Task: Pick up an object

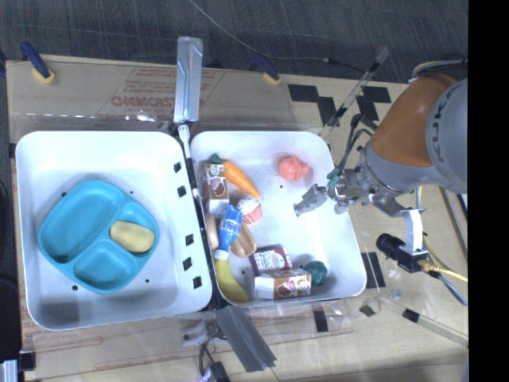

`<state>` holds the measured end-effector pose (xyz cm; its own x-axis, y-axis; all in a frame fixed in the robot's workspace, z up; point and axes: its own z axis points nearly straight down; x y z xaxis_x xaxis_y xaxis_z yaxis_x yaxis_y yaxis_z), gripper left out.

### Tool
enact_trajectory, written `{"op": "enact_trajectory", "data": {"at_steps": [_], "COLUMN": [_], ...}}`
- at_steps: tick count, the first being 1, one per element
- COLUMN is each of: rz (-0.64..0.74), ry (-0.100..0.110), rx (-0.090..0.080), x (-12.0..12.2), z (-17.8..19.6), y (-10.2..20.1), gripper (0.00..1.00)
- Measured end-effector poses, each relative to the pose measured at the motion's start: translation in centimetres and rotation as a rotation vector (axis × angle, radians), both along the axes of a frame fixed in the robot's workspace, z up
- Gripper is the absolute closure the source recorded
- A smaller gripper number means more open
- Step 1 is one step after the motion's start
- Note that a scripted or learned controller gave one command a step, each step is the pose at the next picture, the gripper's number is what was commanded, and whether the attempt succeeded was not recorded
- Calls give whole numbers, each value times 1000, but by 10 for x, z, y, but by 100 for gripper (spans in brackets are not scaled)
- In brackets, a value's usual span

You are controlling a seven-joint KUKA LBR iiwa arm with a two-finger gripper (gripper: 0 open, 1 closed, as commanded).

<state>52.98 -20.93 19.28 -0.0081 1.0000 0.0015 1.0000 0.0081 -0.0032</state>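
Hovering over the right bin [338,213] near its right wall: gripper [308,203], jaw state impossible to tell. Lying just up-left of it on the bin floor: pink lump [293,167].

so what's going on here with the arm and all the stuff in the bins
A robot arm reaches in from the right, its gripper over the right side of the right bin with nothing between its fingers. That bin holds toy food piled along its left and front: a carrot, a banana, a blue bottle, small cartons. A pink lump sits apart. The left bin holds a blue tray with a yellow piece.
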Motion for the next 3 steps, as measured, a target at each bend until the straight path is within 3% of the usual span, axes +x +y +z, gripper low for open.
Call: {"op": "enact_trajectory", "data": {"at_steps": [1, 2, 3], "rz": [135, 86, 189], "ry": [0, 6, -4], "rx": [1, 2, 0], "x": [-19, 63, 125], "z": [19, -73, -56], "y": [0, 10, 69], "gripper": [0, 0, 0]}}
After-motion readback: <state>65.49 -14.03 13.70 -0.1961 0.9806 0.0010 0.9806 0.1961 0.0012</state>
